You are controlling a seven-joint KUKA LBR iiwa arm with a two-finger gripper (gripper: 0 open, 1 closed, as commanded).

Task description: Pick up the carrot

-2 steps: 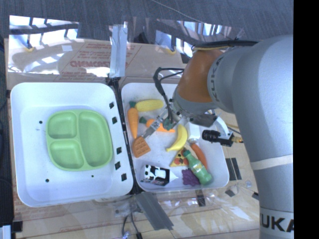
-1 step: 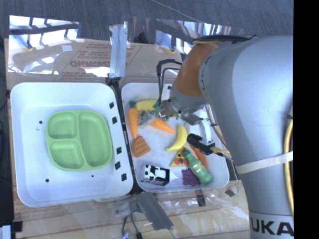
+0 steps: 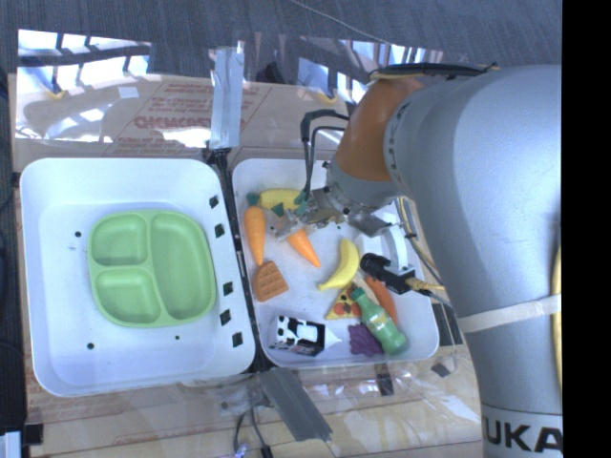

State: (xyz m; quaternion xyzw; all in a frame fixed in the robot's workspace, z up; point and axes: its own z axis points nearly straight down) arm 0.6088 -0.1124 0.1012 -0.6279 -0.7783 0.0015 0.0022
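The hand (image 3: 304, 213) hangs low in the right bin (image 3: 250, 175), just above a small carrot (image 3: 305, 246); I cannot tell its grip. A longer carrot (image 3: 254, 235) lies near the bin's left wall

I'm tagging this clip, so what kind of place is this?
Probably a robotics lab bench for pick-and-place trials: a KUKA arm reaches over two white bins, one with a green divided plate, the other with toy food such as a carrot and banana.
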